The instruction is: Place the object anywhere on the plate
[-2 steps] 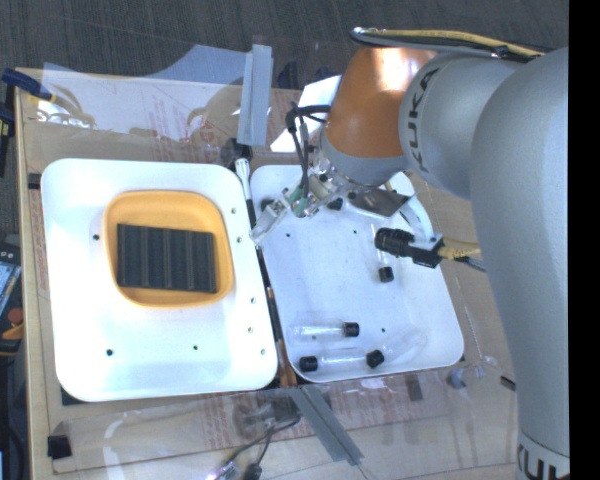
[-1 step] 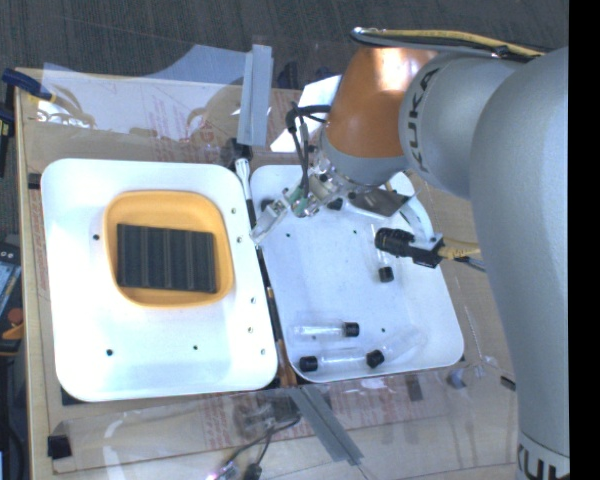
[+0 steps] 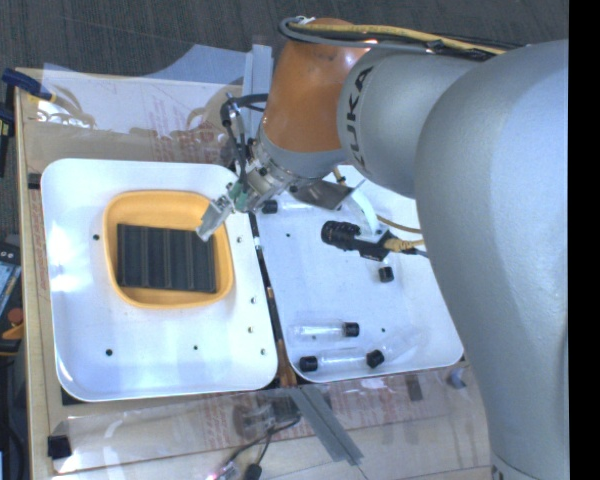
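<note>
The grey two-finger claw (image 3: 213, 220) hangs low over the 3 o'clock rim of the yellow rounded-rectangular plastic plate with a dark ridged centre (image 3: 160, 206), its tip slanting toward 8 o'clock. Whether it is clenched, released or grasping anything cannot be told: the tip is small and pale against the rim, and no thing shows clearly in it. The plate sits in the shallow white left bin (image 3: 130, 363), and its dark centre looks bare. Past the divider, toward 4 o'clock from the claw, the shallow white right bin (image 3: 310, 278) holds a small black piece (image 3: 385, 274); toward 5 o'clock, near that bin's bottom edge, lie a clear plastic tube with a black cap (image 3: 325, 330) and a second capped clear tube (image 3: 338, 362) just below it. Which is the task's object is not plain. Judging by this, the claw is at the placing spot, but with nothing seen on the plate the placement is not yet done.
</note>
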Tool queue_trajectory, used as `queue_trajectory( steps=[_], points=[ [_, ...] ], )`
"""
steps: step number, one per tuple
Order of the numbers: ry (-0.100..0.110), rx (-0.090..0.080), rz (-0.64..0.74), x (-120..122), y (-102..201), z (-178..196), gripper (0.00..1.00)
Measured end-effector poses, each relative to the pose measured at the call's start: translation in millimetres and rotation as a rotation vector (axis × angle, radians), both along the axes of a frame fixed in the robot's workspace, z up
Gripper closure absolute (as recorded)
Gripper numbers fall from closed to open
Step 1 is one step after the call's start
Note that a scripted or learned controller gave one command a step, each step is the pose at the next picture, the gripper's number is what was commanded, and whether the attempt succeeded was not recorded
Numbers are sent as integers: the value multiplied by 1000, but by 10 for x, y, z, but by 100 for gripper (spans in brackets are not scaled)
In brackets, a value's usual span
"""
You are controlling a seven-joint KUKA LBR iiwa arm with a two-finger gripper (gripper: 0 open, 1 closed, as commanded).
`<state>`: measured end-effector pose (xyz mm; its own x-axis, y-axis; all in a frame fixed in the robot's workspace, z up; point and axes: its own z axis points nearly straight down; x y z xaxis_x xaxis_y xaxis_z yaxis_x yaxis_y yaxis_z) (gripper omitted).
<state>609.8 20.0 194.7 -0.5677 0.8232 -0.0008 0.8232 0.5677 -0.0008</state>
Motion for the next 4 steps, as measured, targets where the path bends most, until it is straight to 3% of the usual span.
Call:
queue_trajectory(
  steps=[1,4],
  points=[
    [0,1,34,-134,-142,438,0],
    [0,1,34,-135,-141,435,0]
  ],
)
